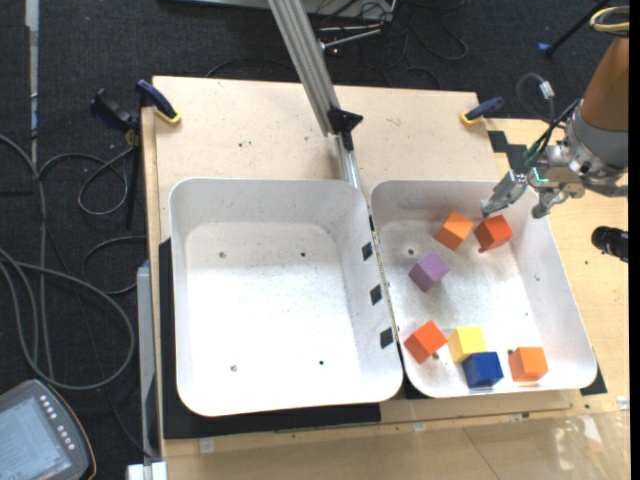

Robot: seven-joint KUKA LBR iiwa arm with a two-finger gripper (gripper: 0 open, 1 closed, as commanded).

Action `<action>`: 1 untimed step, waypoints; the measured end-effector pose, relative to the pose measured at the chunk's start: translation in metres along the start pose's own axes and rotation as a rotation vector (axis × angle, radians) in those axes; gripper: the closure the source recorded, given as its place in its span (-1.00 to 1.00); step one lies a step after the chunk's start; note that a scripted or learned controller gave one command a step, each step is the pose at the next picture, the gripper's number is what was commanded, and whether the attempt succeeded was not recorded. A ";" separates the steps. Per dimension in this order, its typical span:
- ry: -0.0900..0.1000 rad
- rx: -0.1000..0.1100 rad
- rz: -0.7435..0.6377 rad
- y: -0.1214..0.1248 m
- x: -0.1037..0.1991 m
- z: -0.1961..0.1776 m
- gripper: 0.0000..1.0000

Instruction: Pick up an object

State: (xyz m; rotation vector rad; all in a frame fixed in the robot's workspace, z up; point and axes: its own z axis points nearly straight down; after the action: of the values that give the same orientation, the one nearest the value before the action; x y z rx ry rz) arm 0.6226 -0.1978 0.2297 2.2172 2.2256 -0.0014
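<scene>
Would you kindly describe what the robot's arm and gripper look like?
The arm shows an orange band above a grey wrist section. Thin dark cables loop beside the wrist. The gripper is grey metal with two slim fingers and a small greenish light on its body.

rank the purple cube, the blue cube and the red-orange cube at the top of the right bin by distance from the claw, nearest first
1. Red-orange cube, just below the claw, at the bin's top.
2. Purple cube, mid-bin, left of the claw.
3. Blue cube, near the bin's bottom edge.
</scene>
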 end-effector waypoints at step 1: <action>0.001 0.005 0.005 -0.007 -0.007 0.058 -1.00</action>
State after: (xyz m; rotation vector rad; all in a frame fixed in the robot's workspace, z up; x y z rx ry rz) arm 0.6159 -0.2045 0.1714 2.2260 2.2230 -0.0053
